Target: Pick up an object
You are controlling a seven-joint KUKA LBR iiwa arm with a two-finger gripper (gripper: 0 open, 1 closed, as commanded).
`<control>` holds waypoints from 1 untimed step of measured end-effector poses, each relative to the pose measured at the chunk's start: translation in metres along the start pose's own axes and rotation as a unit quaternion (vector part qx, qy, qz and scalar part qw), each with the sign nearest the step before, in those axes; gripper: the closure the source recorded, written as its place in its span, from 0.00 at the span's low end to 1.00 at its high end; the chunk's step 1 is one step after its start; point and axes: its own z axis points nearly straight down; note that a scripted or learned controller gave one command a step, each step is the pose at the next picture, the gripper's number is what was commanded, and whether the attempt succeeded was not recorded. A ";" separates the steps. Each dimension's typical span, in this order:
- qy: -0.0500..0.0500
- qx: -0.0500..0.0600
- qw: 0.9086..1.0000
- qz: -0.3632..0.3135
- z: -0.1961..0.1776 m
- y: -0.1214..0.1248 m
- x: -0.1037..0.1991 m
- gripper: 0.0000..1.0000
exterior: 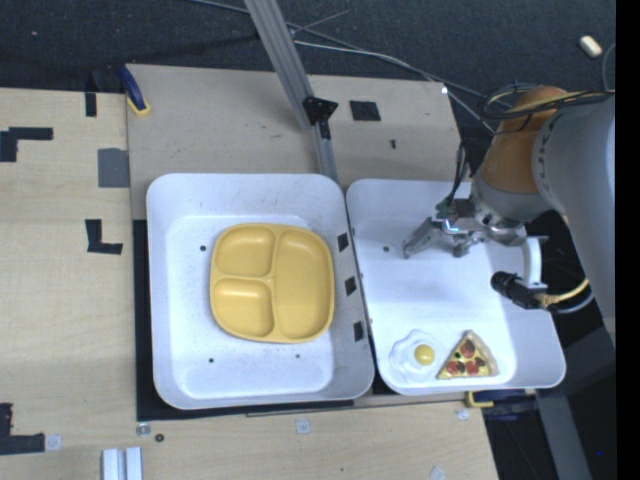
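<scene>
In the right bin (400, 198), a toy fried egg (416, 354) and a toy pizza slice (469, 357) lie side by side near the front edge. My gripper (433, 249) hangs over the upper middle of that bin, well behind both toys. It is open and nothing sits between its fingers; one finger (415, 245) points down-left. In the left bin (170, 268) a yellow divided plate (272, 282) lies flat at the centre.
A slanted metal pole (290, 58) rises behind the bins, with cables trailing across the dark floor. The arm's orange band (520, 138) and a black hose fitting (515, 288) overhang the right bin's right side. Wooden bench surface surrounds the bins.
</scene>
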 end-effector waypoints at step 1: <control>0.000 -0.001 1.000 0.000 -0.013 0.001 0.000 1.00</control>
